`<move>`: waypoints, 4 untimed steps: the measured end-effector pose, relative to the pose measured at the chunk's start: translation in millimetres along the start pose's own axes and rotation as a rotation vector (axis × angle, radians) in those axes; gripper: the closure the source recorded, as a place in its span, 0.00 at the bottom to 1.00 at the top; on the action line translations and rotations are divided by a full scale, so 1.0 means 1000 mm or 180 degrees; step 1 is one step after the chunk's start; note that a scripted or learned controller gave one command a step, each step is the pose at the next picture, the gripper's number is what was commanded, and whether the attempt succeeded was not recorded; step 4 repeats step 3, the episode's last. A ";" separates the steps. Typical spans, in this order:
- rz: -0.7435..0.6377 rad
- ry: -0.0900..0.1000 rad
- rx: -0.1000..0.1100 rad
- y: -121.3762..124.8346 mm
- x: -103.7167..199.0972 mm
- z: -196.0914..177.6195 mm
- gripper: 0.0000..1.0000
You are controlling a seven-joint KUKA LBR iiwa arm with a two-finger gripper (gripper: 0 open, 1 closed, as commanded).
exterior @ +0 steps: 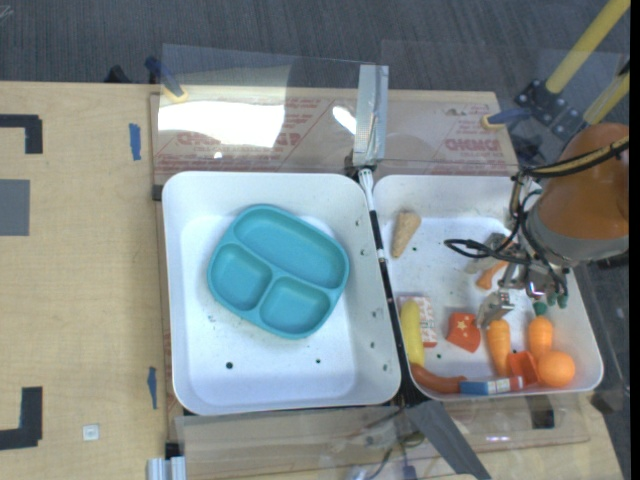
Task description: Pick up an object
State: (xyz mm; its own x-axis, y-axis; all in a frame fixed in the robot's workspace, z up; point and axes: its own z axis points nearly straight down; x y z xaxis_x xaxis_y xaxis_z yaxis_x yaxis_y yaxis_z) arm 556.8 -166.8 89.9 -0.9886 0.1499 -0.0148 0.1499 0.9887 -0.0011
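My gripper (pixel 508 286) hangs low over the middle of the right bin (pixel 440 200), under the arm's orange band (pixel 590 193). Right beside it on the left lies a small orange piece (pixel 486 276); whether the gripper touches it is hidden. Just below the gripper lie a carrot (pixel 497 339), a red pepper-like piece (pixel 463 331) and a small orange fruit (pixel 540 334). A bigger orange (pixel 557 369) sits in the bin's near right corner.
The right bin also holds a tan cone (pixel 404 232), a yellow banana (pixel 410 330), a small packet (pixel 427 318), a red sausage-like piece (pixel 437 378) and a red block (pixel 520 366). A teal divided plate (pixel 278 270) lies in the left bin (pixel 190 368).
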 end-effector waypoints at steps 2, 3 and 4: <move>0.0646 0.0013 -0.0002 0.007 -0.038 0.002 0.00; 0.0787 0.0015 0.0001 0.017 0.021 0.000 0.00; 0.0787 0.0015 0.0001 0.017 0.021 0.000 0.00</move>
